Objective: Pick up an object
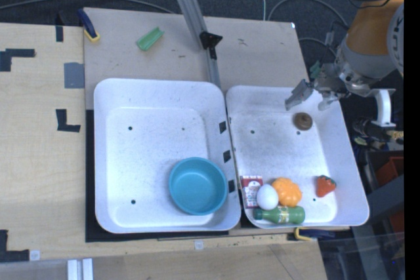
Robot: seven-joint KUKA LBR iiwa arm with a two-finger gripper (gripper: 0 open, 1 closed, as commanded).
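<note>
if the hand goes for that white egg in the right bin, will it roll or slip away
Probably both. The egg looks smooth and rounded, so the fingers may squeeze it out. It sits wedged among the carton, the orange fruit and the green bottle, which should limit rolling but leaves little room around it. It is likely a light toy.

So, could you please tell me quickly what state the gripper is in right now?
Gripper: open, holding nothing, above the right bin near the brown round object.
</note>
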